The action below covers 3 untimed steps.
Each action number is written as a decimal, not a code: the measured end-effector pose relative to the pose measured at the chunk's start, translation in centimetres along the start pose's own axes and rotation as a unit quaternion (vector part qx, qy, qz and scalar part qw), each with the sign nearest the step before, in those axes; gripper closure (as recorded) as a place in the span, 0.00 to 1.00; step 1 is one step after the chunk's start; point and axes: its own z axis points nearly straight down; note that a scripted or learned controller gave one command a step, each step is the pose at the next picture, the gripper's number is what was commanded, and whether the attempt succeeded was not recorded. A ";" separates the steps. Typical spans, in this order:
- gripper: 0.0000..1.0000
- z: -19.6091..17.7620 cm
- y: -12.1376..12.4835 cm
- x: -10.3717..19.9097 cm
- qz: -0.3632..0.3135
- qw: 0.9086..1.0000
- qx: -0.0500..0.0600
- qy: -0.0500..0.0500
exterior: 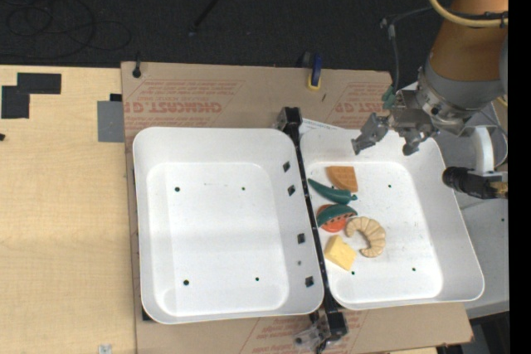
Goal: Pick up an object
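1. Hanging over the far edge of the right bin [452, 211], the gripper [388, 142] sat at the end of the grey arm [465, 37]; its two fingers were spread wide with nothing between them.
2. Five small objects lay clustered in the left half of that bin, near the divider; none touched the gripper.
3. An orange-brown block [342, 177] lay farthest back; a dark green curved piece [332, 192] lay just in front of it, touching or nearly so.
4. A red-and-green piece [333, 217] sat below that; a tan croissant-shaped piece [369, 235] curled just to its right; a yellow wedge [338, 253] lay nearest the camera.
5. The left bin [149, 220] sat beside the right one; both rested on a cardboard sheet [207, 99] over the wooden bench [58, 244].
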 end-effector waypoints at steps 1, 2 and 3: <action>1.00 -0.9 0.0 -0.1 0.000 1.000 0.001 0.000; 1.00 3.2 -8.6 1.0 0.002 1.000 0.004 0.001; 1.00 -0.2 -6.1 7.8 -0.003 1.000 -0.002 0.000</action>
